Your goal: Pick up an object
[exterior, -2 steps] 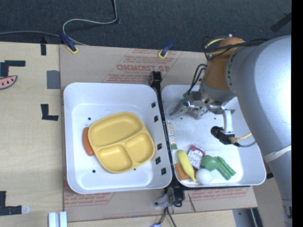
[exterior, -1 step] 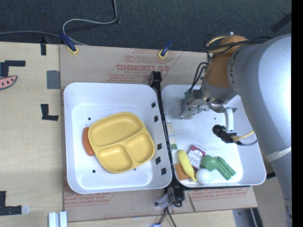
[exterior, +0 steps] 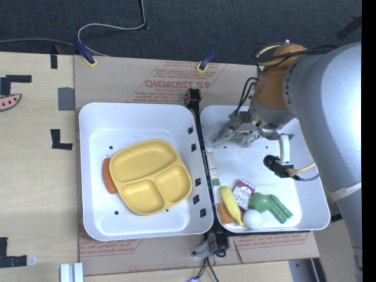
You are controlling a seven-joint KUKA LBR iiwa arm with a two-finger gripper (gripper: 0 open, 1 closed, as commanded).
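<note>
The grey arm reaches in from the right, wrist bent down over the right bin's (exterior: pixel 305 213) far edge; the gripper (exterior: pixel 226 135) points toward the divider, fingers slightly parted, holding nothing; the banana (exterior: pixel 231 204) lies lengthwise along the bin's near-left corner, well apart from it.

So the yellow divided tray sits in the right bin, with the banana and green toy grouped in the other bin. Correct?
Not quite: the camera view shows the yellow divided tray in the left bin. The banana and green toy are grouped in the other, right bin.
</note>
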